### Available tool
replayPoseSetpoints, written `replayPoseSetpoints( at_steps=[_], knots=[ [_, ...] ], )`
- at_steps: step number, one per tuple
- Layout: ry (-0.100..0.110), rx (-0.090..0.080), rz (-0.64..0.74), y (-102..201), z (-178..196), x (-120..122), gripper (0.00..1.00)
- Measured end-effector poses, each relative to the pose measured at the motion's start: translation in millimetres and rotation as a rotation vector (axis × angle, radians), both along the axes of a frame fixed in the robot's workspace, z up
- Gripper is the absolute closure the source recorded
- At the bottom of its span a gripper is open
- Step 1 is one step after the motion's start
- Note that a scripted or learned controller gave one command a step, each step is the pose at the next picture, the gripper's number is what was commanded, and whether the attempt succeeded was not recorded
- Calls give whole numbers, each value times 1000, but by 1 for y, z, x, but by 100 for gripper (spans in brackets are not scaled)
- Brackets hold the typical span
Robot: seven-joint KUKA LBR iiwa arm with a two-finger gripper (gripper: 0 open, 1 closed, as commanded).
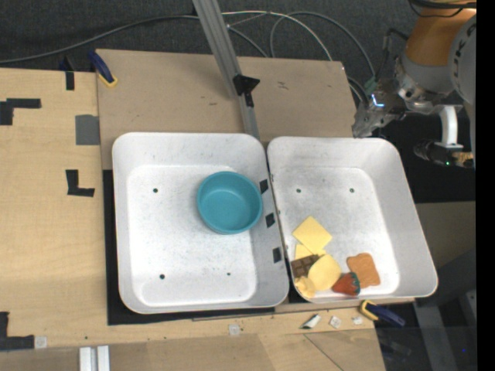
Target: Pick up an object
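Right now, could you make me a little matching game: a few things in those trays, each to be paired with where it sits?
Things:
1. blue bowl
2. yellow square slice
3. red piece
4. gripper

Places:
A. near front edge of right bin
B. middle of left bin
C. beyond the right bin's far rim
D. right bin, above the brown piece

Pairs: 1-B, 2-D, 3-A, 4-C

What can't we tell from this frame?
- The hand, camera view: small and dark against the bench edge, so its state is unreadable.
- Arm: cut off by the top and right edges.
- Small pile by the yellow squares in the right bin: overlapping pieces, too small to identify.
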State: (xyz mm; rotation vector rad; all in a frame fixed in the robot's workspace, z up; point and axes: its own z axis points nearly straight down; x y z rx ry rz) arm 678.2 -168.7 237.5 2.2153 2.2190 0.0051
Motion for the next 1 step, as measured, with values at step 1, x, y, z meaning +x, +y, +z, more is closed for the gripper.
replayPoseSetpoints(
  at_steps=[1],
  knots=[
    [1, 1, 0, 0, 54, 1, 100]
  ],
)
